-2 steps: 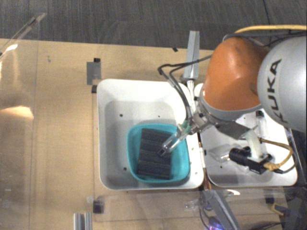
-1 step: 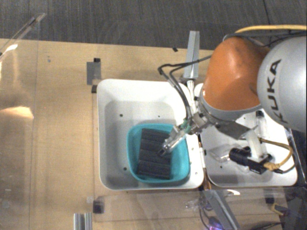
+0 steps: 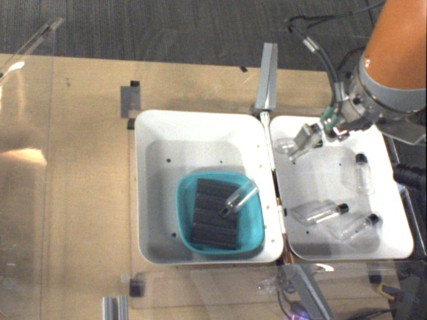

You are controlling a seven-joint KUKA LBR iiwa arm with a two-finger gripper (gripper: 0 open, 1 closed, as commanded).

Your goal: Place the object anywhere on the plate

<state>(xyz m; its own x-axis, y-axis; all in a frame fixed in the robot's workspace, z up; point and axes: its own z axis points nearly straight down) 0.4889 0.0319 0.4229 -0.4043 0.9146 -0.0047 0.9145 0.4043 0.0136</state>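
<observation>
A clear plastic vial with a black cap [image 3: 237, 201] lies tilted on the teal plate [image 3: 187, 195], its capped end pointing down-left and resting against a dark ridged block [image 3: 215, 214] that covers much of the plate's middle. The plate is a rounded-square dish sitting in the lower half of the left white bin [image 3: 153, 179], closer to that bin's right wall than to its left. Just across the divider, the right white bin [image 3: 393, 242] holds more clear vials with black caps: one [image 3: 362, 172] standing roughly lengthwise near the right wall, one [image 3: 321, 211] lying near the bin's middle with its cap to the right, and one [image 3: 357, 227] close to the lower right corner, near the second. The gripper [image 3: 293, 149] hangs over the upper left part of the right bin, near the divider and well apart from the plate; whether its fingers are spread or closed cannot be told from this angle, and nothing can be seen between them. Behind it the grey wrist and the orange band of the arm [image 3: 400, 39] fill the upper right corner. Both bins rest on a light wooden bench [image 3: 67, 179], and a grey metal bar [image 3: 267, 77] stands above the gap between them.
</observation>
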